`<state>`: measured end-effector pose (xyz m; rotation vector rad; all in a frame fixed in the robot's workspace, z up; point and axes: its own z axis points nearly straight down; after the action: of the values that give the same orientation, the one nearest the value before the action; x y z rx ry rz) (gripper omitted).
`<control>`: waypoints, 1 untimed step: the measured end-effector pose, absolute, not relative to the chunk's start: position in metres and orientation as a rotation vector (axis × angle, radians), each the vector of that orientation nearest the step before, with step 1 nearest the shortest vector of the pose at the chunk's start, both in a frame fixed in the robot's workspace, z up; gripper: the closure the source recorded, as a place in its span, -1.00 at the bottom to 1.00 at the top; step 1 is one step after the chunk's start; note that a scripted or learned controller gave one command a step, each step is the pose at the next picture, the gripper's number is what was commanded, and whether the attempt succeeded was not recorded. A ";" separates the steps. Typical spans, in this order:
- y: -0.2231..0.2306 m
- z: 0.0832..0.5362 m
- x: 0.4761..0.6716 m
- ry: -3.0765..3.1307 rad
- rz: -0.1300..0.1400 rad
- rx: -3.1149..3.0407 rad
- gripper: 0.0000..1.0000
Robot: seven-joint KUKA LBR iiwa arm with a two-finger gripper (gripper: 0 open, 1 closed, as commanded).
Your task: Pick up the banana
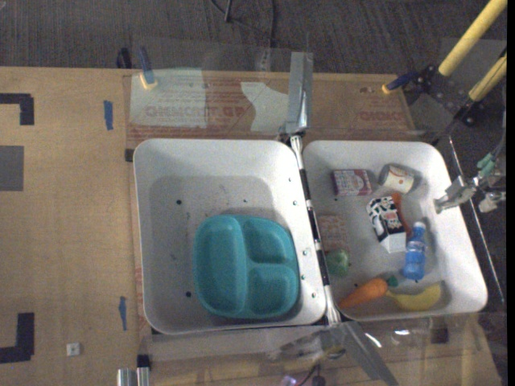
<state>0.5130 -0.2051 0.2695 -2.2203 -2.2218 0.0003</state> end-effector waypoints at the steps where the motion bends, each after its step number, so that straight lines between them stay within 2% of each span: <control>1: -0.218 0.103 0.479 -2.164 -0.005 -2.259 -1.00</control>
<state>0.4789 -0.2180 0.1031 -2.2588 -2.1642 -0.0046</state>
